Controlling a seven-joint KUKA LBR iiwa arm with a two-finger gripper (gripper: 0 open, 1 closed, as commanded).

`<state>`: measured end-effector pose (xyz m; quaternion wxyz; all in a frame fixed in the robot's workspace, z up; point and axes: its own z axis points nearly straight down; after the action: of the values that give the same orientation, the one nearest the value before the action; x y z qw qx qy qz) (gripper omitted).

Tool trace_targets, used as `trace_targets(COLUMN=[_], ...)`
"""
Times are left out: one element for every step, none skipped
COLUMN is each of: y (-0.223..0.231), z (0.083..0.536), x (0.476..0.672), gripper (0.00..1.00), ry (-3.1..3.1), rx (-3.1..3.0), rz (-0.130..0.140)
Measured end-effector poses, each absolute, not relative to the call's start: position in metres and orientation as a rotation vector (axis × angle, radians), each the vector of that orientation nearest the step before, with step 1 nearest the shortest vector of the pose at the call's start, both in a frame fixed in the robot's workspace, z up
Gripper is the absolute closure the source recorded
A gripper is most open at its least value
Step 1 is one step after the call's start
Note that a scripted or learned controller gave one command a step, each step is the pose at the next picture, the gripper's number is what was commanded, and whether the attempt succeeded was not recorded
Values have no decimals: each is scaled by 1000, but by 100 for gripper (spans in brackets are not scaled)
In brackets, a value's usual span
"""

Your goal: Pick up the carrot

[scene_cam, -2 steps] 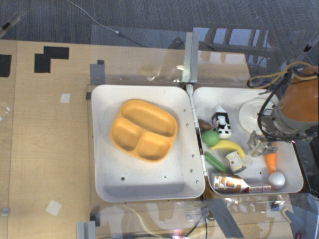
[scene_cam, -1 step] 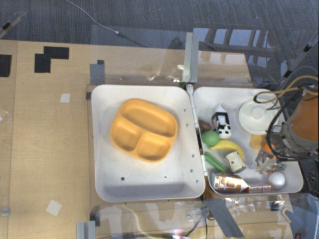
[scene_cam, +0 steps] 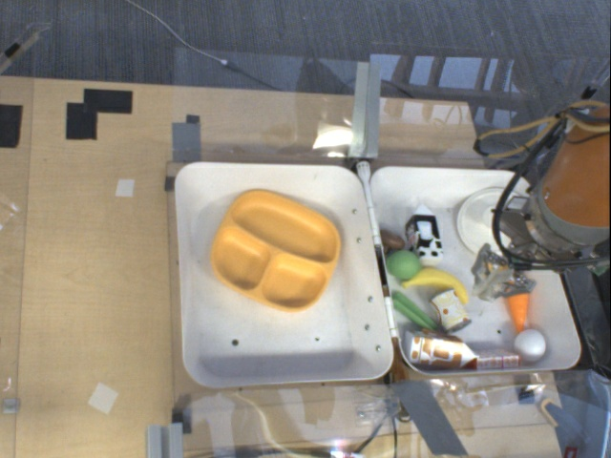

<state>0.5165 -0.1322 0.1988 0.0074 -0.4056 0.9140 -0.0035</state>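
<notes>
One carrot (scene_cam: 517, 310), end effector (scene_cam: 496, 280) touching, no legible labels

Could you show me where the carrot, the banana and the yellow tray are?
carrot (scene_cam: 517, 310): camera view, middle of its orange body, right bin.
banana (scene_cam: 434, 281): camera view, middle of its yellow curve, right bin.
yellow tray (scene_cam: 275, 248): camera view, the ridge between its compartments, left bin.

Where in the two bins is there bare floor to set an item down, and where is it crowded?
Left bin: bare strips border the yellow tray, widest between the tray and the near wall. Right bin: a bare patch at its far left corner, above the cow toy. Its near half is crowded: banana, carrot, white ball, tube, gripper.
</notes>
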Motion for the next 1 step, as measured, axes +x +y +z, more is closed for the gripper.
trace_targets(y=[-165], z=[144], x=[513], gripper=[100], ry=[2724], rx=[-1559], rz=[-1])
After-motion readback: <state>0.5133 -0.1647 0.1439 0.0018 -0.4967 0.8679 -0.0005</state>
